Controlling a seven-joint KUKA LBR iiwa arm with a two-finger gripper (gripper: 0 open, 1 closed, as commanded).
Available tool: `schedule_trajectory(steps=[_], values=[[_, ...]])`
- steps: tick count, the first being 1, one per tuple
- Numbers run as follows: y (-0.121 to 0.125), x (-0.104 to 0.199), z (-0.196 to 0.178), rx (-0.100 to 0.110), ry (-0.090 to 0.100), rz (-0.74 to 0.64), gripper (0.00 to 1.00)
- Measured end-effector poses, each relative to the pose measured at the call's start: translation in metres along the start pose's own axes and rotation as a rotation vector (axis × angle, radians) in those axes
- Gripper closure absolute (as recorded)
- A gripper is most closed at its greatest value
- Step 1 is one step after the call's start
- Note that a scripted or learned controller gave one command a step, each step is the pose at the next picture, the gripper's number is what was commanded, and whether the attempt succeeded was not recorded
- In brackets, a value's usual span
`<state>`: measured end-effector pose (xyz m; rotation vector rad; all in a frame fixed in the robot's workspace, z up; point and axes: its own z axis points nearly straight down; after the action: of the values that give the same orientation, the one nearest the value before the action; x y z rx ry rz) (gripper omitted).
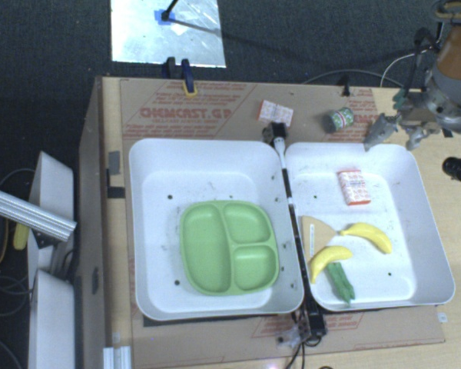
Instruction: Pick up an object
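My gripper (396, 135) hangs above the far right corner of the right bin (426, 229), fingers spread open with nothing between them. Below it in that bin lie a small red and white box (355, 187), a yellow banana (371, 236), a second banana (328, 258), a green pepper-like piece (341, 281) and a tan wedge (320, 227). The box is the nearest of these to the gripper, a little to its left and nearer the camera.
A green divided plate (230, 246) lies in the left bin (157, 175). On the cardboard behind the bins sit a small can (340, 118) and a paper tag (276, 113). A blue clamp (187, 75) grips the far edge, and a foil sheet (167, 20) lies beyond.
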<state>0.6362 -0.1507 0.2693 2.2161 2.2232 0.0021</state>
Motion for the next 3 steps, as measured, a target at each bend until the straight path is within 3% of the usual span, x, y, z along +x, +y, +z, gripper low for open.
schedule_trajectory(steps=[1,2,3], values=[[-0.028,-0.022,0.141,0.01,0.002,0.003,0.0],[-0.073,-0.028,0.186,0.004,0.001,0.003,0.0],[-0.108,-0.022,0.185,0.002,0.001,0.002,0.0]])
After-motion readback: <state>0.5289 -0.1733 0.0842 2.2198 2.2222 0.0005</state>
